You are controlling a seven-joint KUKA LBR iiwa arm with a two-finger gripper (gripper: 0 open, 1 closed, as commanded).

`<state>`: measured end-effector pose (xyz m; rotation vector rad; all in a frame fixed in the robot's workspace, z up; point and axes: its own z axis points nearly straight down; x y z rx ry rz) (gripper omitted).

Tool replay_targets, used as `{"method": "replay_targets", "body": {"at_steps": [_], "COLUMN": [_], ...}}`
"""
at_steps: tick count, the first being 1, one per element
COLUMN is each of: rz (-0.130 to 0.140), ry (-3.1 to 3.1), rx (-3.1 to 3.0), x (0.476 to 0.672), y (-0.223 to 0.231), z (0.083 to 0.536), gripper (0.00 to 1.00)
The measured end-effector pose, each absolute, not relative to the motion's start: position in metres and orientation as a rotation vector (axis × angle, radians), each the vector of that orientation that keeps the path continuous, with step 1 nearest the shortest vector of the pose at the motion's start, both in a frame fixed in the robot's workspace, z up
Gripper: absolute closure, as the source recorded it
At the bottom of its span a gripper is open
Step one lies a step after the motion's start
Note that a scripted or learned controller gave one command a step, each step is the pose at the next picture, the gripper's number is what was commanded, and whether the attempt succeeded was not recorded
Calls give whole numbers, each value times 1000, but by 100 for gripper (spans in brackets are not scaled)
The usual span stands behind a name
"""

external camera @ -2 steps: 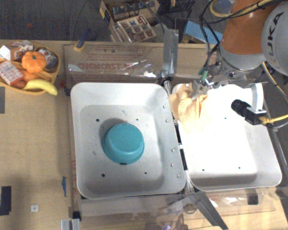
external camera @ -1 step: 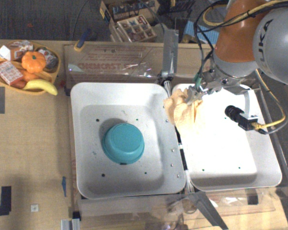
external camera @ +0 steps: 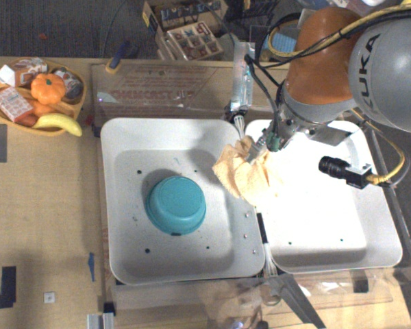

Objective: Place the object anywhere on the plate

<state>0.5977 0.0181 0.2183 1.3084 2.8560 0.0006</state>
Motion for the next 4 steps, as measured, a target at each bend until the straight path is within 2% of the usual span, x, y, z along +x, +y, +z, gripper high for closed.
{"method": "replay_targets", "body": {"at_steps": [2, 3, 4], "rz": [3, 2, 3], "ry": [3139, 3141, 3140], "rx": [100, 3, 4], "x": [552, 523, 524], "y": [110, 151, 151], "z": [211, 219, 219], "gripper": [100, 100, 0]}}
